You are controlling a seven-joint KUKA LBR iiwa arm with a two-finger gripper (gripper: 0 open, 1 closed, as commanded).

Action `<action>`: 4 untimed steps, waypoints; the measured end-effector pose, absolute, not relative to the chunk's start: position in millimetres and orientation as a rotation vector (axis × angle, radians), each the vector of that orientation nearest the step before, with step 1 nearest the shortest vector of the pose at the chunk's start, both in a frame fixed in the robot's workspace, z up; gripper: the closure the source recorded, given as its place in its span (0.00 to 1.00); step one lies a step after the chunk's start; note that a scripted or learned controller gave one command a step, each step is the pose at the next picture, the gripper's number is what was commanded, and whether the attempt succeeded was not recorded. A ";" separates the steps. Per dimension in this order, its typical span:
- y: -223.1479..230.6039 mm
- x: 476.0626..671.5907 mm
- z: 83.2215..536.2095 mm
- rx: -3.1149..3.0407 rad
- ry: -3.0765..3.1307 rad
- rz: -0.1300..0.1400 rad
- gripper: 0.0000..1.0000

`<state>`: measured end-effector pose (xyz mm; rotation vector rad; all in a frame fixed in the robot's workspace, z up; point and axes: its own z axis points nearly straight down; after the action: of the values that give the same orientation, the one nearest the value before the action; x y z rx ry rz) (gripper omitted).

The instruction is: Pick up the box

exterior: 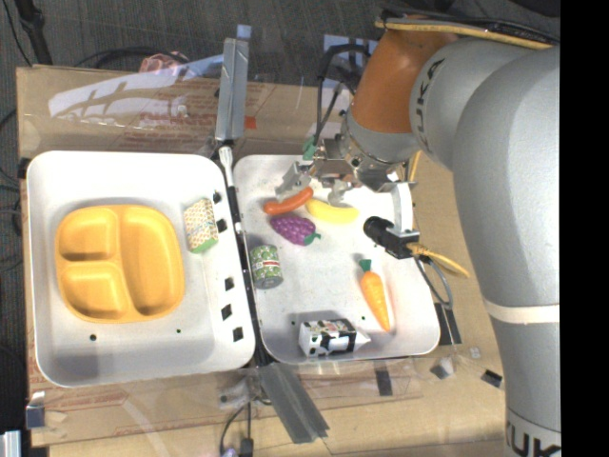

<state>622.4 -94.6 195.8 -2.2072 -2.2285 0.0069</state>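
The pincer (319, 177) is hanging over the far end of the right bin (419, 336), w/ its fingers spread apart and gripping nothing. Right under it a hot dog (288, 202), banana (333, 213) & grapes (293, 228) are lying. A can (265, 266) and carrot (377, 295) are sitting further out. The box (332, 337) is lying at the near edge, well apart. The left bin (114, 365) is holding a yellow tray (120, 261) & a cup (200, 225).

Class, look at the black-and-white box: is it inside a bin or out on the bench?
Inside. The box lies on the right bin's floor near its front wall, below the carrot.
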 end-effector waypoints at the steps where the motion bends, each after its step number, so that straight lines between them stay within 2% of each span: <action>1: -126.8 576.0 115.8 -2.042 -2.382 0.005 0.00; 2: -126.9 652.3 90.6 -2.067 -2.360 0.005 0.00; 3: -101.0 590.1 90.9 -1.822 -2.555 0.003 0.00; 4: -112.0 656.6 91.7 -2.056 -2.374 0.003 0.00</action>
<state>656.6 -112.0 91.7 -2.0555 -2.3737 0.0028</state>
